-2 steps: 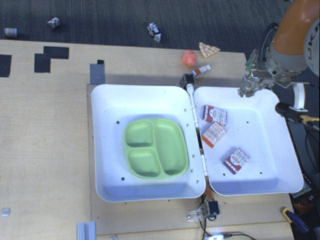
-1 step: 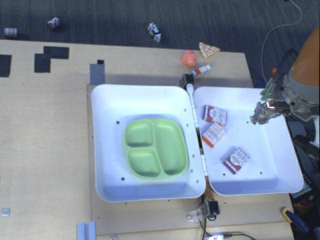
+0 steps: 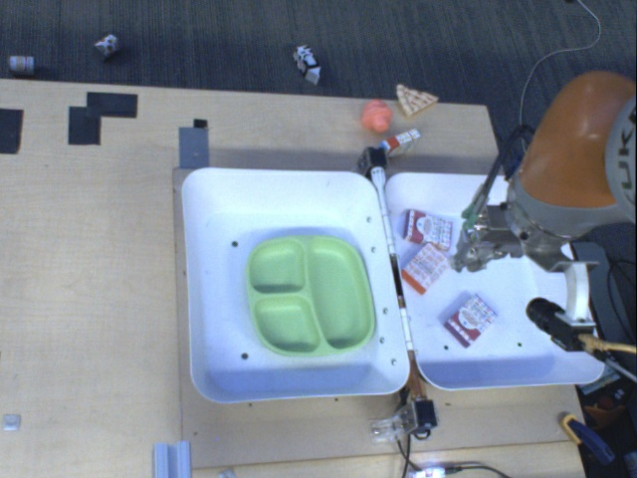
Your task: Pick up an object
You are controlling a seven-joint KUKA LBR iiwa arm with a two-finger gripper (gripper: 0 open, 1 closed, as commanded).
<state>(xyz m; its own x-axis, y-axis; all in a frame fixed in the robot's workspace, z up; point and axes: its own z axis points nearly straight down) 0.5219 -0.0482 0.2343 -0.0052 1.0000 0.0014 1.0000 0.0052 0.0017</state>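
- Gripper point(image 3: 476, 252) sits low over the right bin point(image 3: 498, 371), near its middle; fingers blurred against the bin floor, so I cannot tell whether they are spread or pressed together. Nothing visibly between them.
- Candidate objects, all in the right bin: a red-and-white packet point(image 3: 427, 229) toward the far left, an orange-and-white packet point(image 3: 425, 267) just beside and below it, a third red-and-white packet point(image 3: 470, 320) lying apart toward the near side.
- Nearest to the gripper is the orange-and-white packet, just left of the tip (touching or not: cannot tell).
- Handling judgement: the packets look flat, light, probably thin card or foil; likely to slide on the smooth bin floor and to buckle if squeezed hard. Lying flat, they offer little height to pinch; best hold would be across the short sides, fingers straddling an edge.
- The two upper packets lie close together (edges near or overlapping), so closing on one may drag the other. The lone lower packet looks the cleaner target.
- Obstacles: the divider point(image 3: 390, 257) between the bins runs just left of the upper packets, limiting finger room there.
- Left bin point(image 3: 209, 297) holds a green compartment tray point(image 3: 309, 295), well apart, no interference.
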